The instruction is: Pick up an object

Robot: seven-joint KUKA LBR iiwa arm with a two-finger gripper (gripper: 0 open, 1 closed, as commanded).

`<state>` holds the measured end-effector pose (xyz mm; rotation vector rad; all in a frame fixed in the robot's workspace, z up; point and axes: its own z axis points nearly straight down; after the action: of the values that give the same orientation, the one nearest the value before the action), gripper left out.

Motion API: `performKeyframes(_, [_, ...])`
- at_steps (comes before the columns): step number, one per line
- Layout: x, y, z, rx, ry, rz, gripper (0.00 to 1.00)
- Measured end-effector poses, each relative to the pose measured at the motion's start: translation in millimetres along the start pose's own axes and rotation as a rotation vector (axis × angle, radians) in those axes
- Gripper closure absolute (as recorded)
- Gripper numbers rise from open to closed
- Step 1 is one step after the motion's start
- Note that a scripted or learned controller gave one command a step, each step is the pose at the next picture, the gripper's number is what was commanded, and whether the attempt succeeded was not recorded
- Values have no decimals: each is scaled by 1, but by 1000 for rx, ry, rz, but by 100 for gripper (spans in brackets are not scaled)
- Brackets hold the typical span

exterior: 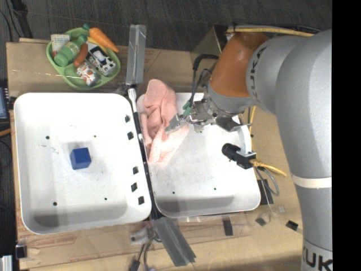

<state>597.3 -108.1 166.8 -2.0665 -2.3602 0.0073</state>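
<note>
A crumpled pink cloth [157, 114] lies in the far left corner of the right bin [208, 199], with its top bunched against the divider between the bins. My gripper [177, 124] reaches in from the right and sits at the cloth's right edge, touching or just above the fabric. A blue cube [80, 158] rests alone on the floor of the left bin [34, 208], well away from the gripper.
A green bowl [63, 78] of toy food, with a carrot and small cartons, stands on the bench beyond the left bin. A black connector with a yellow cable [240, 156] hangs over the right bin's right side. The arm's big grey body covers the right of the bench.
</note>
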Motion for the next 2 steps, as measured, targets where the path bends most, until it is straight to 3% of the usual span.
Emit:
performKeyframes(1, [5, 57, 75, -6, -1, -169, 0])
performKeyframes(2, [6, 57, 65, -4, -2, -173, 100])
